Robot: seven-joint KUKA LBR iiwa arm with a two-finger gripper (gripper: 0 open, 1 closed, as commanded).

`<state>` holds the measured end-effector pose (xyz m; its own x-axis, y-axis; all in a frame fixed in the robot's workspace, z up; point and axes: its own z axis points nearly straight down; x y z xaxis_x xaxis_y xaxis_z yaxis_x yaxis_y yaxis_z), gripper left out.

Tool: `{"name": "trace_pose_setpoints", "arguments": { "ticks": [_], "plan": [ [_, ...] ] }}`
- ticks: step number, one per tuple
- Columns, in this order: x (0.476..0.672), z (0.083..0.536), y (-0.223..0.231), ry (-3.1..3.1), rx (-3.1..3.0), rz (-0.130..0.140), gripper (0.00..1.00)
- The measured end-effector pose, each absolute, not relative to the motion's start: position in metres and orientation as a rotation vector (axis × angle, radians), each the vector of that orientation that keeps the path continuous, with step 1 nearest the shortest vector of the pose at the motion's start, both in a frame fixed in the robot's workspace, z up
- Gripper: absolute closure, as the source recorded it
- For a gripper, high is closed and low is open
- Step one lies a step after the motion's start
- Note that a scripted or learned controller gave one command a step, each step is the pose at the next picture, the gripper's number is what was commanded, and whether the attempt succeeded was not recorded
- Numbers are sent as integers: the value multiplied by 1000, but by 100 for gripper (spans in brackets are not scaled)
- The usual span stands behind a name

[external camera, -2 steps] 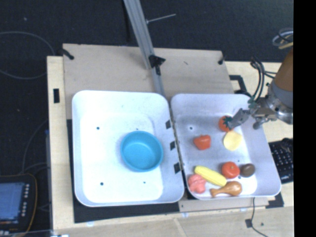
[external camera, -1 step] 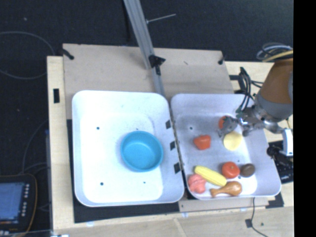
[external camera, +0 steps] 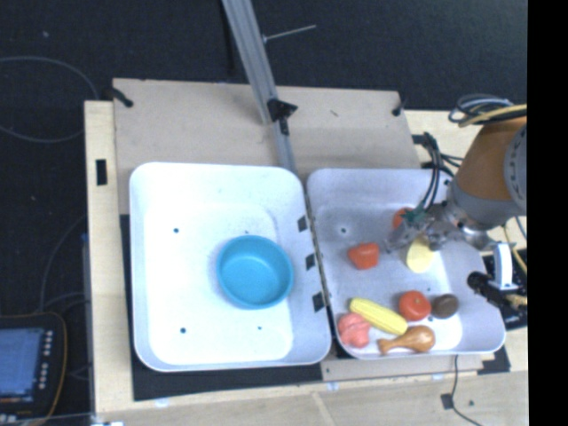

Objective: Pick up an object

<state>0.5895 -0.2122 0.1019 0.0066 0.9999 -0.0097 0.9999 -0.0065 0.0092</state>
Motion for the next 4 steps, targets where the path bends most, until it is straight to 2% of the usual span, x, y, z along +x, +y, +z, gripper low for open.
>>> {"name": "trace_pose_setpoints", "arguments": {
  "ticks": [1,2,3,4],
  "plan": [
    [593,120,-213,2192,2212,14,100],
    [592,181,-223,2205,2228,9,100],
    [604,241,-224,2223,2211,8,100],
    [605,299,-226,2224,2208,10,100]
  ]
}}
